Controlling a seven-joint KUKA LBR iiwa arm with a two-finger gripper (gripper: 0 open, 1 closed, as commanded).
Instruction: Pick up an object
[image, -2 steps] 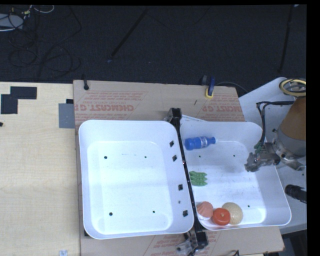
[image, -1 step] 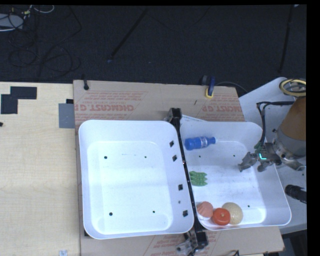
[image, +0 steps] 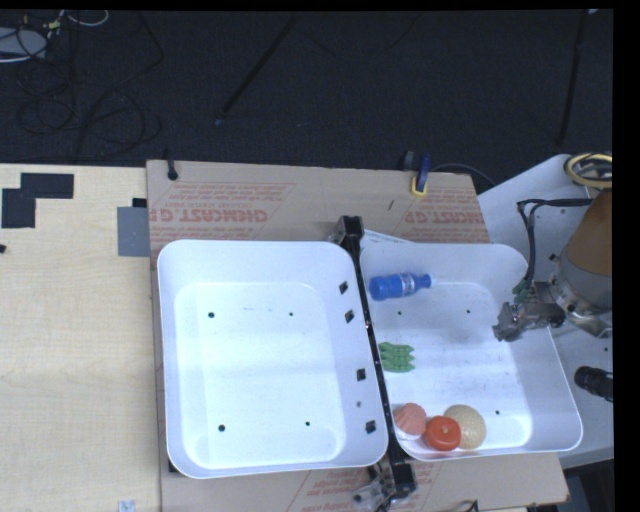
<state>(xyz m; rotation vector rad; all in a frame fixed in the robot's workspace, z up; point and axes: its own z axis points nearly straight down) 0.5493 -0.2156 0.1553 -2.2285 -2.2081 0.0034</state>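
**Five candidates in the right-hand bin, nothing gripped yet**

Five small items sit in the right bin (image: 545, 400), and you can take any one of them. The blue bottle (image: 399, 286) lies on its side near the bin's upper left corner, close to the divider (image: 365, 340). The green pod-like piece (image: 396, 357) rests lower down, just beside the same divider. At the bottom of the bin, three round items cluster together: a pinkish one (image: 409, 418), a red one (image: 442, 433) and a pale beige one (image: 467, 424), touching or nearly touching each other. The left bin (image: 170, 350) has no part in this step.

Your gripper (image: 507, 327) hangs at the right edge of the frame, over the right bin's right side, well apart from every item. At this size and angle you cannot tell whether it is released or clenched; nothing shows in it.

To do this well, go for the bottle, in my judgement: it lies alone with free floor around it, whereas the bottom cluster risks a nudge from a neighbour. Turn the wrist so the closing direction crosses the bottle's narrow width, not its length. Centre over the body rather than the cap, descend straight, and watch that it does not roll toward the divider wall.
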